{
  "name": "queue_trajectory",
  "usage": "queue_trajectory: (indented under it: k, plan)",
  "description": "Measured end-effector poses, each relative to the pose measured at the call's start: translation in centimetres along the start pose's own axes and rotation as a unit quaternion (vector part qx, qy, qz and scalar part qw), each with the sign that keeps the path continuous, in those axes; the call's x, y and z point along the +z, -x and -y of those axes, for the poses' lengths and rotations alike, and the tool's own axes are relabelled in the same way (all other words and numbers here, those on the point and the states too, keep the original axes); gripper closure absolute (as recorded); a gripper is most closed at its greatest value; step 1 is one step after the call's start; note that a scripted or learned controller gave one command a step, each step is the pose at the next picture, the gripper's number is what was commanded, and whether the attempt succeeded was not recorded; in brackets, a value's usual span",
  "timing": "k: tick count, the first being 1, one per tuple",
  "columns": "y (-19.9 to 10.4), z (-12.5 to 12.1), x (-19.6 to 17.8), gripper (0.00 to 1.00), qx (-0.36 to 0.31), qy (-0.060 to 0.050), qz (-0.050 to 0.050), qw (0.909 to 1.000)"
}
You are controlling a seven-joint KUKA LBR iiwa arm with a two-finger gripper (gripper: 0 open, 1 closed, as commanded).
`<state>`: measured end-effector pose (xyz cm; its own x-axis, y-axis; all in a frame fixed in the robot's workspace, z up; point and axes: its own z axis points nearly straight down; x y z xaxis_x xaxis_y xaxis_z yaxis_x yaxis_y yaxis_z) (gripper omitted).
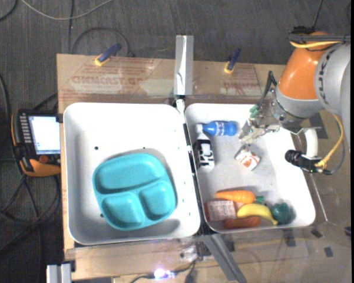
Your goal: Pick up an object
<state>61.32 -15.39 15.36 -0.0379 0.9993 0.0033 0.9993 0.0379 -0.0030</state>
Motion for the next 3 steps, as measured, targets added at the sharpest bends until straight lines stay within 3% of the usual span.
queue_trajectory:
  k: [1,2,3]
  plan:
    - [0.0,0.0,0.0,0.00,0.000,0.000,0.000,1.0000]
    - [0.3,2.1,6.3,0.00,-0.029,0.007,0.003,0.9996]
    - [0.1,2.0,5.3,1.00,-0.030,0.008,0.002,0.9995]
